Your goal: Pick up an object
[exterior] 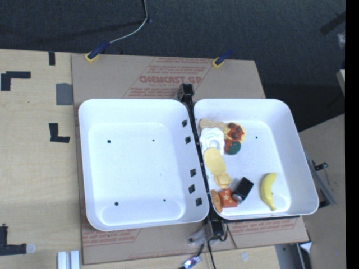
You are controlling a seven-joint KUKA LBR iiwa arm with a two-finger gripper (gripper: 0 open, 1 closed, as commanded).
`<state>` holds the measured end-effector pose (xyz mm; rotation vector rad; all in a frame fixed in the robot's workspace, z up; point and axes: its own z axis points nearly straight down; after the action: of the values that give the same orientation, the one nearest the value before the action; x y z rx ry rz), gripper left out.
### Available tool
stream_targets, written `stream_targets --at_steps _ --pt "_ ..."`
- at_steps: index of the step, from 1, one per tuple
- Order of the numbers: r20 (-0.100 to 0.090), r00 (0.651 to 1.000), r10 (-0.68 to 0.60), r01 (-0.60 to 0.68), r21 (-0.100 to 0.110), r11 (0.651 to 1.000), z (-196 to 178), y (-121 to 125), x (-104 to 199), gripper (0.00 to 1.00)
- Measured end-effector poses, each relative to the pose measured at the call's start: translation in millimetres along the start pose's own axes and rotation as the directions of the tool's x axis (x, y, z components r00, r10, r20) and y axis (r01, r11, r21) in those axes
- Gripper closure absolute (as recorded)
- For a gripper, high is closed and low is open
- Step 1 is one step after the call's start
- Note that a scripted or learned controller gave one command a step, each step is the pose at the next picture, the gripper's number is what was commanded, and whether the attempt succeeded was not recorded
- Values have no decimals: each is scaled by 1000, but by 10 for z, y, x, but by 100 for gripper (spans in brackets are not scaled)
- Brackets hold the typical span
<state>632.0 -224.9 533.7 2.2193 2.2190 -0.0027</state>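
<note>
Presently, the state of the hand cannot be told from the camera view.

Two white bins sit side by side on a cardboard sheet (168, 80) with red print, which lies on the desk (33, 167). The left bin (134, 167) shows a bare white floor with a few small dark dots. The right bin (294, 150) contains all the loose things, grouped mostly along its left wall.

Contents of the right bin, from far edge to near edge:
- A tan piece (206, 123) lies at the top of the group, close to the dividing wall.
- A white piece (211, 137) lies just below it, touching or overlapping it.
- A red and yellow piece (234, 131) lies just right of the white piece, with a dark green round piece (233, 148) directly below it.
- A pale yellow oval (213, 160) lies below the white piece, with a small yellow block (223, 179) at its lower end.
- A red and orange piece (224, 198) lies in the near left corner.
- A black block (243, 188) lies tilted, just right of the red and orange piece.
- A banana (268, 190) lies apart from the group, towards the near right corner, roughly lengthwise front to back.

Small black clips (193, 172) line the seam between the bins. Two blue and yellow clamps (96, 51) grip the far edge of the cardboard sheet. A thin cable (140, 27) runs across the dark floor beyond the desk.
</note>
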Motion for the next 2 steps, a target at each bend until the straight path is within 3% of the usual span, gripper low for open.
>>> stream_targets --at_steps 1,2 --pt "-1 1000 -3 3 0 1000 -2 383 22 100" --pt "-6 1000 -5 5 4 1000 -16 -226 666 100"
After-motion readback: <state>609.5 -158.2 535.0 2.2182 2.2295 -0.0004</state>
